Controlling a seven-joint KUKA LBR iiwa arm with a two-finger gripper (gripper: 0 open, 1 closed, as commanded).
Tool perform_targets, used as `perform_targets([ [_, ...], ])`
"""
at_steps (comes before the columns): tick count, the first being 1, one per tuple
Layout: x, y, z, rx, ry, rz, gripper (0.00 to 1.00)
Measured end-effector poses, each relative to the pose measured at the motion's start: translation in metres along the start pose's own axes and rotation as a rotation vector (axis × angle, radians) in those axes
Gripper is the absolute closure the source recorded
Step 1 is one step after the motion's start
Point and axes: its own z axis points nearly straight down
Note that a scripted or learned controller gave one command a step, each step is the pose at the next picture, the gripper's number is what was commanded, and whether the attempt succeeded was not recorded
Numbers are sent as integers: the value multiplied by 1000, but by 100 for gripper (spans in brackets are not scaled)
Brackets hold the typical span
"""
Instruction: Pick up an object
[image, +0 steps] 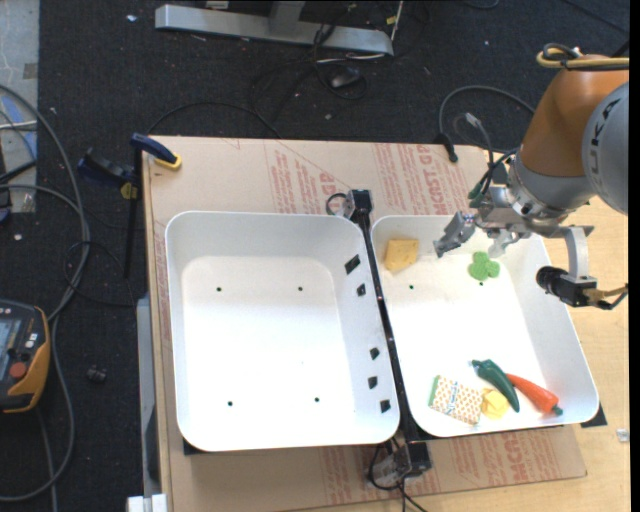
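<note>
1. Pincer (462, 232) of the grey-and-orange arm (570, 130) hangs over the far end of the right bin (560, 330), between a yellow block and a green piece; whether it is released or clenched cannot be told from this slanted view, and nothing is seen gripped.
2. Step in hand, by the look of it: the approach, with no object yet picked and the target not settled.
3. Nearest candidates: the yellow block (401, 253), just to the pincer's left near the bin's far wall, and the small green piece (484, 266), just below it on the bin floor.
4. Next move likely calls for centring over one of these two, then descending straight with room either side; the block's closeness to the wall and the divider could crowd a grasp.
5. Count in the right bin: one yellow block, one green piece, one patterned packet (456, 398), one small yellow item (494, 403), one dark green pepper-like toy (497, 381), one orange carrot-like toy (532, 392).
6. Bins on the tabletop (260, 165): two, the left bin (200, 225) beside the right one.
</note>
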Motion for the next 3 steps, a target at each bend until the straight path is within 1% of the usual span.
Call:
perform_targets([
  [1, 46, -5, 106, 6, 1, -2, 0],
  [2, -35, -68, 103, 2, -2, 7, 0],
  [3, -83, -103, 103, 1, -1, 5, 0],
])
